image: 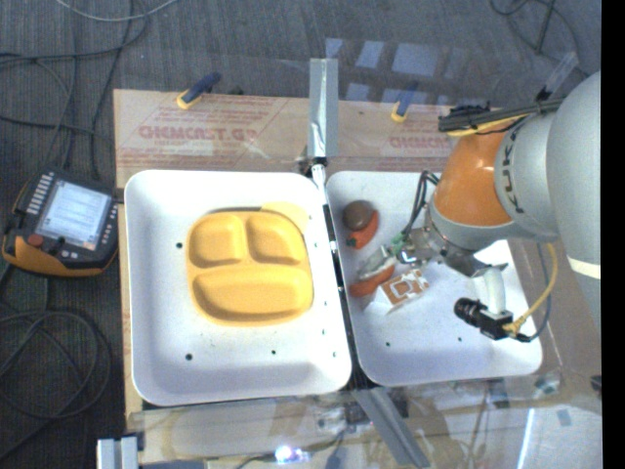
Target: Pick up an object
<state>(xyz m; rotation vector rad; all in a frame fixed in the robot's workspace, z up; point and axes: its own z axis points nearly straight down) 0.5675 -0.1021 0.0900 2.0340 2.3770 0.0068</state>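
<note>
while the big grey and orange arm (508,179) leans over the right bin (508,355), its gripper (405,252) sits low inside it, and i cannot tell its state. the yellow tray (251,267) lies in the left bin (156,360). small things lie just left of the gripper: a brown round toy (358,217) and an orange piece (369,283).

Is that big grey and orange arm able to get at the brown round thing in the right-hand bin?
Probably yes. The brown round object lies uncovered near the back left of the right bin, nothing on top of it. The arm's gripper is already low in that bin, just beside it.
</note>
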